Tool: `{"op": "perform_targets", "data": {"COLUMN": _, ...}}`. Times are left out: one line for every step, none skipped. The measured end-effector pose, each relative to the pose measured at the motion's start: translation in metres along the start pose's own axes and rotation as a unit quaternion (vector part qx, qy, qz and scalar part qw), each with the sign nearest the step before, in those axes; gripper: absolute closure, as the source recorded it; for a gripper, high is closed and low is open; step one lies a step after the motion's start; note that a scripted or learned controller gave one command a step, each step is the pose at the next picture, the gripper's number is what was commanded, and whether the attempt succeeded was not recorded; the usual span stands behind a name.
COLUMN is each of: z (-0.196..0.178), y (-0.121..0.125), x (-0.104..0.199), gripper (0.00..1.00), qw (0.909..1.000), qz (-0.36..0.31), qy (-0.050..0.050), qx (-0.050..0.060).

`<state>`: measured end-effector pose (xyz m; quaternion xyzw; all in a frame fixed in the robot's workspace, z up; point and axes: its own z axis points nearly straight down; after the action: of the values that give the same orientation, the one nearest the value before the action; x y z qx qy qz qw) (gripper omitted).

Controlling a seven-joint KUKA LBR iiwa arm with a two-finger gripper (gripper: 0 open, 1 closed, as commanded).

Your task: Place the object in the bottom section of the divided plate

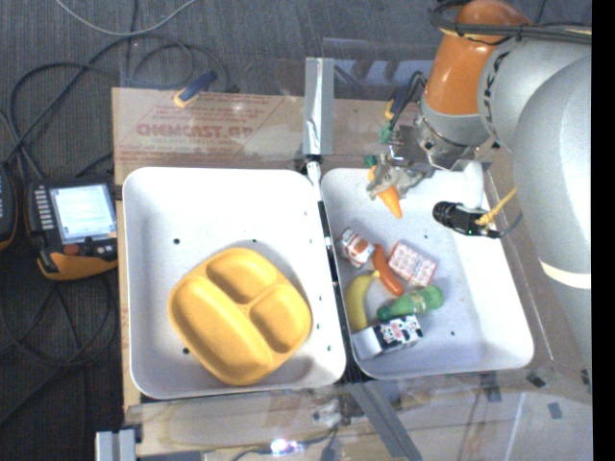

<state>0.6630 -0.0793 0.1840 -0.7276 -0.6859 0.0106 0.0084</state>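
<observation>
Orange carrot (390, 200) pinched in my fingers (388, 182) above the right bin (500, 334), banana (358, 301), green bottle (411, 304) below, yellow divided plate (240, 313) far left

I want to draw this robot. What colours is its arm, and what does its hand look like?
The arm is smooth, rounded and light grey, with an orange band above the wrist. The gripper is small, grey metal, with thin cables running alongside.

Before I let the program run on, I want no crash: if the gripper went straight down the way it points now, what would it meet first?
The gripper holds an orange carrot-like toy over the right bin. Straight below looks like bare bin floor; the other toys lie nearer the camera. Height is unclear from this view.
</observation>
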Motion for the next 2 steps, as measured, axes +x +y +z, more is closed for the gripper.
{"op": "perform_targets", "data": {"z": -0.015, "y": -0.085, "x": 0.085, "gripper": 1.0, "qw": 0.9979, "qz": 0.064, "qy": 0.003, "qx": -0.011}}
{"op": "perform_targets", "data": {"z": 0.005, "y": -0.131, "x": 0.164, "gripper": 1.0, "qw": 0.9867, "qz": 0.162, "qy": 0.003, "qx": -0.01}}
